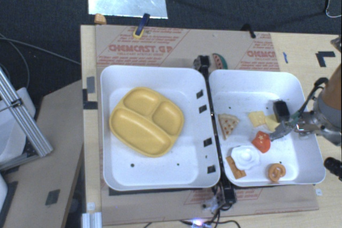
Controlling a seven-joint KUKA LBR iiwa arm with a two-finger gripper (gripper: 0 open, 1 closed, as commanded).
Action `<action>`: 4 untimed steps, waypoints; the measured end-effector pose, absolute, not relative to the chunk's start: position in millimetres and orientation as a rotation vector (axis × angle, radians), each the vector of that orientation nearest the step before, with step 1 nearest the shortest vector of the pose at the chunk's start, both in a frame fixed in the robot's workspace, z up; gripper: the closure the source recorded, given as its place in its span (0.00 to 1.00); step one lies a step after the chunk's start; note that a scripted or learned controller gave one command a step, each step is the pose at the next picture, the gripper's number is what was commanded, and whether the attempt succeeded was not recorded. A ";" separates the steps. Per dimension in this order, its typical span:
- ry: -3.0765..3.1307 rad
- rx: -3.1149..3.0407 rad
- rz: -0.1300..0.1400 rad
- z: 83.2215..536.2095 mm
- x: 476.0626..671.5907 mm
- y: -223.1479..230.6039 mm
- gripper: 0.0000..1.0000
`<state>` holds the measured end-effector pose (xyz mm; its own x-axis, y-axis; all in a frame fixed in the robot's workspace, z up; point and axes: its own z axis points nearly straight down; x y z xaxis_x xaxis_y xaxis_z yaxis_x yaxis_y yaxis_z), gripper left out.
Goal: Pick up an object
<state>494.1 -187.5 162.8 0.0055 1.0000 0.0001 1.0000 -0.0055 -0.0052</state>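
Grey gripper low in the right bin among the toy food.
Its fingers stand apart with nothing between them, one beside the yellow cheese pieces, the other reaching toward the red tomato. A yellow divided plate lies in the left bin.

Candidate objects, all lying flat in the right bin. A pizza slice, tan with red dots, lies near the bin's left wall. A pale yellow cheese piece sits near the centre, just above a red tomato-like piece. A white dollop-shaped item rests against an orange strip near the front wall. A small brown pretzel lies at the front, right of these.
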 end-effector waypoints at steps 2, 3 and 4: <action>-2.235 -2.210 -0.008 98.0 528.5 -134.5 0.00; -2.227 -2.219 -0.003 108.1 526.6 -140.1 1.00; -2.229 -2.210 -0.003 110.0 512.9 -82.7 1.00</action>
